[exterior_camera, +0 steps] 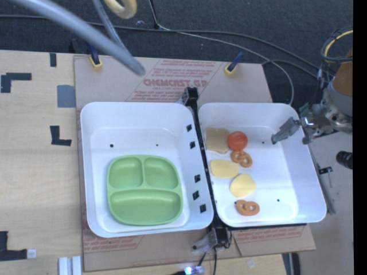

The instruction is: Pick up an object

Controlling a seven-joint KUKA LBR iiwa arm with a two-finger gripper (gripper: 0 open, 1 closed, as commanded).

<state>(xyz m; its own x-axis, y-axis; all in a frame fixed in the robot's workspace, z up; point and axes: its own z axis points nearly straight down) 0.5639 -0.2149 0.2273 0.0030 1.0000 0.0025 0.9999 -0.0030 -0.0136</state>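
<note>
Leftmost, a green tray with three compartments is seen lying flat in the left bin. Along the left side of the right bin, food pieces are gathered: a tan slice, a red tomato touching it, a pretzel, two pale yellow pieces and a second pretzel. Over that bin's upper right corner the claw is held low, angled leftward from the grey wrist, nothing seen in it; whether its fingers are apart cannot be told.

Tray in left bin; food right.
</note>
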